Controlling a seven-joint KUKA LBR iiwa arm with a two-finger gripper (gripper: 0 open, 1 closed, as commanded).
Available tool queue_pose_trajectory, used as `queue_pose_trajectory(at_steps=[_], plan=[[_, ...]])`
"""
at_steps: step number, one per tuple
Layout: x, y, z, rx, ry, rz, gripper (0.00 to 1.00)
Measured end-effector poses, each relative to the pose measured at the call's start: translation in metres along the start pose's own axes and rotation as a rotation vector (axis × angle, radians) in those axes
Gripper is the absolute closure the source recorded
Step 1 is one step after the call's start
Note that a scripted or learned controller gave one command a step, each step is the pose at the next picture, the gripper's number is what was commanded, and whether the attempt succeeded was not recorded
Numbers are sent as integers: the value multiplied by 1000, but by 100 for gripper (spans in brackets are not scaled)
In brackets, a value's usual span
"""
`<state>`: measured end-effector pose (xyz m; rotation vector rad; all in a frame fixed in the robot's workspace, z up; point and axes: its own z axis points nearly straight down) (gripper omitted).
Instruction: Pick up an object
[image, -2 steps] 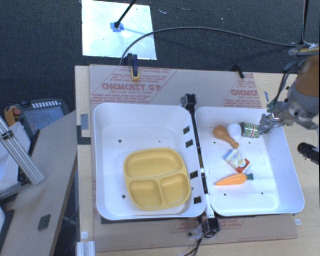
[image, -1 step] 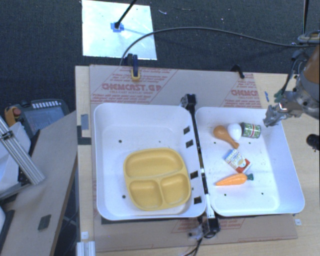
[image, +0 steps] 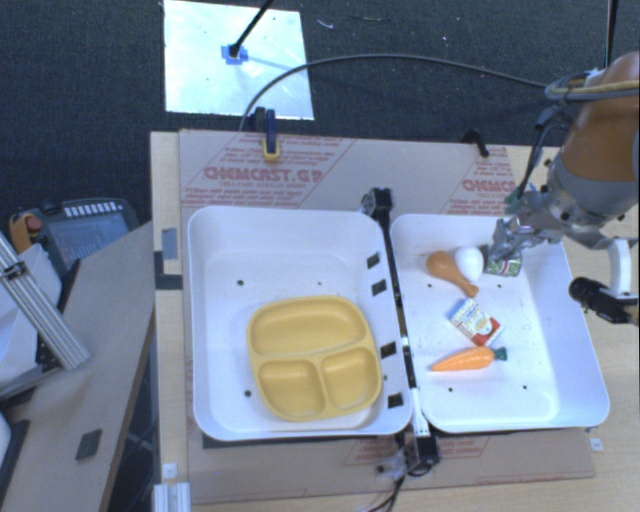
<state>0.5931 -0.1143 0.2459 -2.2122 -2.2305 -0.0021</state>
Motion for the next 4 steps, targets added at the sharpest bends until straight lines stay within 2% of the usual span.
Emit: queue_pose_trajectory(at_steps=[2,3,4], plan=[[105,1,20,0,1,-1,100],[157,-8,11,-1,1,-2,100],[217,-18,22,1,2,-2,100]])
